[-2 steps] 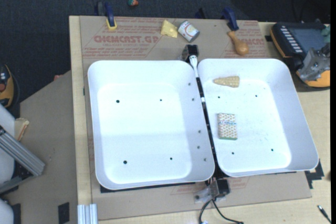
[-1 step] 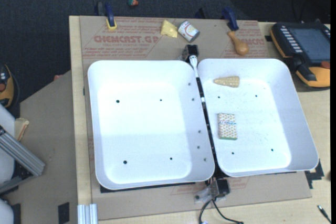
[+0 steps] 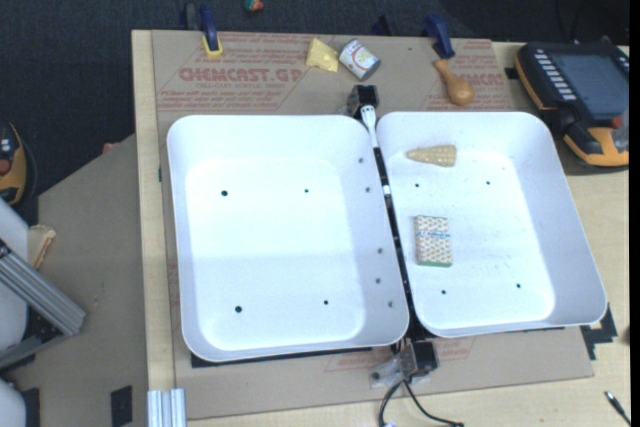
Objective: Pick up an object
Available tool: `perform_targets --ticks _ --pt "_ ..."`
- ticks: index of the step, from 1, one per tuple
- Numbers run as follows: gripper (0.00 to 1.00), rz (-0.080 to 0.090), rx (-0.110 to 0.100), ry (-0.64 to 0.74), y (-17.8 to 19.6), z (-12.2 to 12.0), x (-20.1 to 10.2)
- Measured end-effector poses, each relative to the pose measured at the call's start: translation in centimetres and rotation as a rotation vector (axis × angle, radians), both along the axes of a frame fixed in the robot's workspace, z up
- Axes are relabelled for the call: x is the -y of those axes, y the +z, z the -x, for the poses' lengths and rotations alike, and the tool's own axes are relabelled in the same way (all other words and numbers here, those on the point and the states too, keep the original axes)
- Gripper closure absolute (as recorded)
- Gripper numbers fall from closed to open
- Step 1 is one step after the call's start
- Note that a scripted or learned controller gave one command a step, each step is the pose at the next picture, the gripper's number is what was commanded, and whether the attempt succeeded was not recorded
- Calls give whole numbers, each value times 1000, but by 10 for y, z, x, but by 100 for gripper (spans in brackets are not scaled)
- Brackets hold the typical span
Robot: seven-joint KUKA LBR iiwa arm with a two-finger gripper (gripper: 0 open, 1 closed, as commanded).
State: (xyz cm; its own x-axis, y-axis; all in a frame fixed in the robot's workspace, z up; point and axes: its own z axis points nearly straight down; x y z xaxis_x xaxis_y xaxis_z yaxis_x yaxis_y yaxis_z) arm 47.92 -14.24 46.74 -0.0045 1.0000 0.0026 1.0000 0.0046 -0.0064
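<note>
Two candidate objects are seen in the right bin (image 3: 560, 215). A small rectangular block with a speckled, patterned top (image 3: 433, 240) lies flat on the bin floor, left of centre and near the wall shared with the other bin. A tan, cone-shaped piece (image 3: 432, 155) lies on its side near the far wall of the same bin, well apart from the block. Both are resting on the white floor and neither is lifted, so the task is judged not to have been begun: an object has yet to be approached, gripped and raised. The state of the end effector cannot be told from this view.

The left bin (image 3: 200, 215) is seen beside it, the two bins touching along a dark seam with small fasteners. In total, two bins are counted, with two objects inside the right one.

Beyond the bins, on the brown board of the desk (image 3: 260, 75), further loose items are counted along the far edge: one yellow wedge-like piece (image 3: 322, 56), one small white-and-grey box (image 3: 359, 59) just beside it, and one tan, wooden-looking piece with a rounded end (image 3: 455, 85) towards the right. Two blue clamps (image 3: 209, 27) are seen at the far edge of the board. One handheld controller with a dark screen (image 3: 582, 95) lies at the far right, and one small coloured item (image 3: 254, 3) rests on the dark floor beyond the desk.
</note>
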Motion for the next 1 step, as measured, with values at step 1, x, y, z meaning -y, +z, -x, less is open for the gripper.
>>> perform_targets --ticks 1 --pt "100 -1 -5 4 -113 1 -105"
